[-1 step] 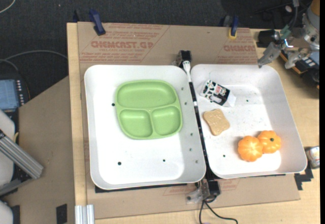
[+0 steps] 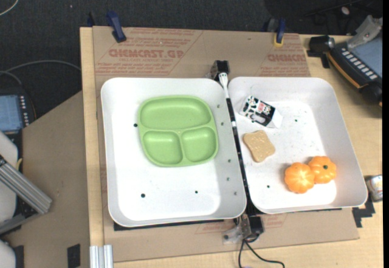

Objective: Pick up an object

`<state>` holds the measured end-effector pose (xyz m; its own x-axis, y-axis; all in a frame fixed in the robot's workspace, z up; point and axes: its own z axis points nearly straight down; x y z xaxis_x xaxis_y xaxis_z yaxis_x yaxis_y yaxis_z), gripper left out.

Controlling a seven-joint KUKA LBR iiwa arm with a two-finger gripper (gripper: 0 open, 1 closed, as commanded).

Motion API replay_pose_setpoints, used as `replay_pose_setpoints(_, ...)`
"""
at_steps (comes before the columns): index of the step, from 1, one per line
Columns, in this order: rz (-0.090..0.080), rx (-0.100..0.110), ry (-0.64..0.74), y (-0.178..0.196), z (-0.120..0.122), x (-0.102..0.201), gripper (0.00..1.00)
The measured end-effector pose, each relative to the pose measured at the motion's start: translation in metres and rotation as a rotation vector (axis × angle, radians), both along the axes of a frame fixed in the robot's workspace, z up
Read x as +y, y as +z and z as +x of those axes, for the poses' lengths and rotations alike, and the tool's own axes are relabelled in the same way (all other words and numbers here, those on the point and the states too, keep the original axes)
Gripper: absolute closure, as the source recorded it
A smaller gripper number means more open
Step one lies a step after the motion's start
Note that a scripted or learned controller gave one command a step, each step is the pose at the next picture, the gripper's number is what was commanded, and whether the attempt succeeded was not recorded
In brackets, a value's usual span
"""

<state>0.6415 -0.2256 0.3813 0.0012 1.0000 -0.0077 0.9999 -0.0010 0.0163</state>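
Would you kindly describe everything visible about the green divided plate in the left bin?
The green divided plate is a pale green, matte, plastic-looking tray with rounded corners. It has three compartments: one wide one along the far side and two smaller ones side by side nearer the camera. All three look bare. It lies flat and upright on the floor of the left bin, in the far half and towards the right wall, turned slightly askew. Nothing else touches it.

Right bin (image 2: pixel 340 139) holds two touching orange pumpkins (image 2: pixel 310 174), a toast slice (image 2: pixel 259 146), a black-and-white packet (image 2: pixel 259 110).
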Motion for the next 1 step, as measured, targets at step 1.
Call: replay_pose_setpoints(1, 0.003, 0.006, 0.000, 0.0593, -0.0436, 0.0008, 0.00)
